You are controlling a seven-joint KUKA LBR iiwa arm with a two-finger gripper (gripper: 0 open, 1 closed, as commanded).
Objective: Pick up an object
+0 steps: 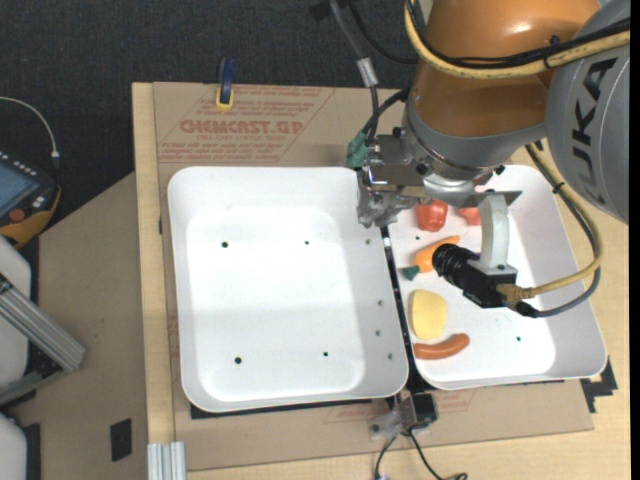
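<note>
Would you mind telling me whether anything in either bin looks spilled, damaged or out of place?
Nothing stands out. The yellow piece, sausage, carrot and red block lie loose but inside the right bin, near the divide with the left bin; nothing looks broken.

left bin (200, 298) open, arm (490, 68) overhanging right bin (560, 348)

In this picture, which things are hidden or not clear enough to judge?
- Pincer: in the camera view the wrist covers it, so open or shut cannot be judged.
- Red piece and orange piece in the right bin: partly covered by the arm's parts.
- Far end of the right bin: hidden under the arm.
- Yellow piece and sausage-like piece: too small to identify.
</note>
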